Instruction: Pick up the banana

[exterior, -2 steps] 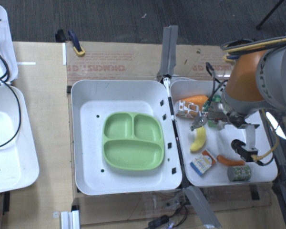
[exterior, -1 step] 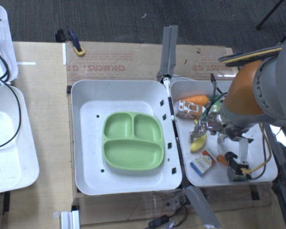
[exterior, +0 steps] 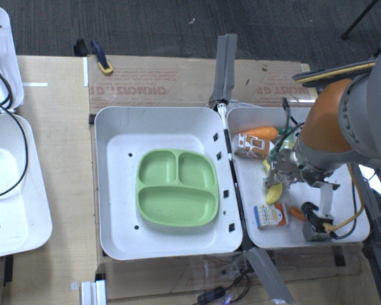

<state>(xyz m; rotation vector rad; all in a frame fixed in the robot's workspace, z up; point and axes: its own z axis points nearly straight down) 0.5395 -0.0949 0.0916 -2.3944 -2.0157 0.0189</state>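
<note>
Small carton (exterior: 269,215) sits just below banana (exterior: 274,193), under end effector (exterior: 278,178).

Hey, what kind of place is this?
Probably a robotics lab test bench: a robot arm reaches over two white bins set on a cardboard-covered bench, with toy food such as a banana and loose cables.

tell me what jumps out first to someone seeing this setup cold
The green divided plate lying in the middle of the left bin draws the eye first. Next comes the grey arm with its orange band, leaning over the right bin from the right. Its claw is down at the yellow banana, amid a carrot and small food boxes.
</note>
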